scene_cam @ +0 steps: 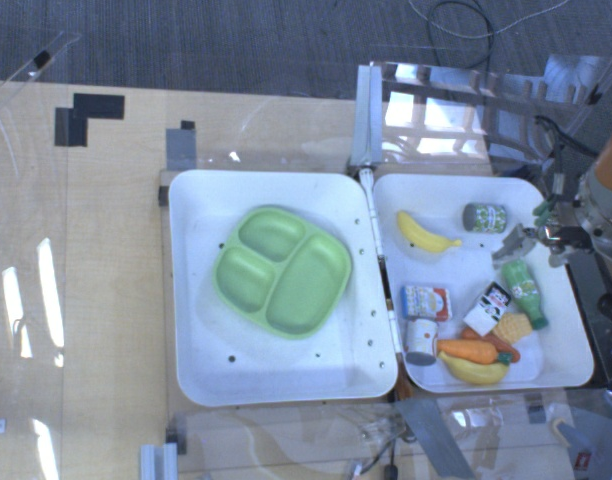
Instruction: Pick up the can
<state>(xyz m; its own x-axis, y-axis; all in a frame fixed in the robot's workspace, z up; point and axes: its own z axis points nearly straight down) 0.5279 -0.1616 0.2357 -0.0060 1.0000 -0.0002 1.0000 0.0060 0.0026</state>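
We find the can point(485, 217) lying on its side in the upper part of the right bin point(576, 368), apart from the banana point(427, 234), while our gripper point(531, 240) hovers just right of it, jaws spread and holding nothing, seemingly placed to approach sideways.

The arm point(604, 183) is reaching in from the right edge, its orange band showing at the upper right and its grey wrist angling down and leftward. The gripper point(534, 240) is hanging low, its two fingers point(510, 246) spreading apart with nothing between them.
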